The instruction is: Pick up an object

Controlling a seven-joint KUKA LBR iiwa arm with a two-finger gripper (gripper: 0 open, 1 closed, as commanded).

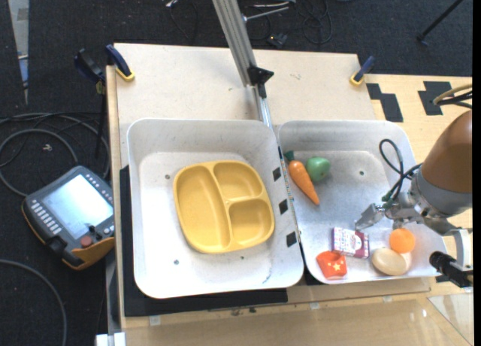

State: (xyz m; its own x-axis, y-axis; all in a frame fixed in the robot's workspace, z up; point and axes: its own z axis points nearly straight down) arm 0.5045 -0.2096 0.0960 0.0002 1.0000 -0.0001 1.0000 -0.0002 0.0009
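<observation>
The right bin point(353, 138) holds several small items. An orange carrot point(304, 180) lies beside a green round piece point(319, 167) at its far left. Near the front edge are a pink-and-white packet point(350, 242), a red block point(331, 264), a beige egg-shaped piece point(389, 262) and an orange ball point(403, 240). My gripper point(381, 213) hangs low over the right bin's right side, just above the orange ball and right of the packet. Nothing visible is held in it.
A yellow divided plate point(224, 205) lies in the left bin point(150, 141). A metal pole point(234, 25) slants over the back of the bench. A teach pendant point(69, 217) sits on the floor at the left. Orange clamps point(361, 70) grip the bench's back corners.
</observation>
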